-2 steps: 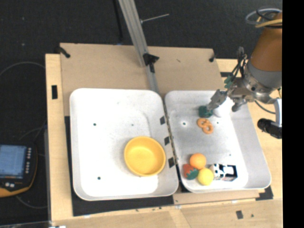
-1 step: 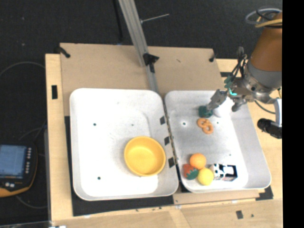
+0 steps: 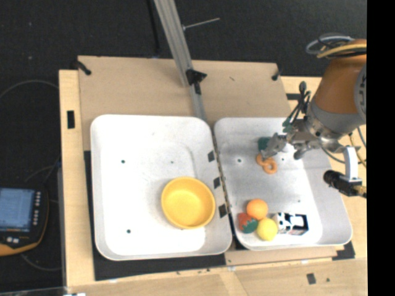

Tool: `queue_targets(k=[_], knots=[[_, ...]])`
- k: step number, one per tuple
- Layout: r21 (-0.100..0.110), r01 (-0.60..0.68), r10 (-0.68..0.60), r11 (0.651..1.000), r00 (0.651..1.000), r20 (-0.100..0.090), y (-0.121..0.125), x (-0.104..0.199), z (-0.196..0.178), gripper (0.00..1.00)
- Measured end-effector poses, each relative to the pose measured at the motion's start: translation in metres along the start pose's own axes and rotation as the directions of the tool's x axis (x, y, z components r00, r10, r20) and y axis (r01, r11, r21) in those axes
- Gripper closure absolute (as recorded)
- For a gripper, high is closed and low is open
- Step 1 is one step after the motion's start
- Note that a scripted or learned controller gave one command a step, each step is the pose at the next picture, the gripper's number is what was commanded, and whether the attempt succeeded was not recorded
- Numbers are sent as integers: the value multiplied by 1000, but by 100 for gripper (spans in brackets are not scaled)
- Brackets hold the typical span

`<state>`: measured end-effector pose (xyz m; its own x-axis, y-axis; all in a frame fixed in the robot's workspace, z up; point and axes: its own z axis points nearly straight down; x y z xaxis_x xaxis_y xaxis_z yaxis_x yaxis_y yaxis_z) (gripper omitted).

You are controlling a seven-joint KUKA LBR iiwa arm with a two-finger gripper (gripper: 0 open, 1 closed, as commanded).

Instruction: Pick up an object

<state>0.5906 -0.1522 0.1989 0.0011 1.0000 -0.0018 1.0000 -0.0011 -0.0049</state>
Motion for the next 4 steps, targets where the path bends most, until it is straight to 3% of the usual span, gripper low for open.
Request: queue_targets(k=[2,3,4], knots=[[-1,-1,1,1000,1000,0,0,0,94,0],[-9,-7,7,1000,1000,-2,2,0,80,100],[-13,4,-4,1000,1000,-1,1,5,18,100]])
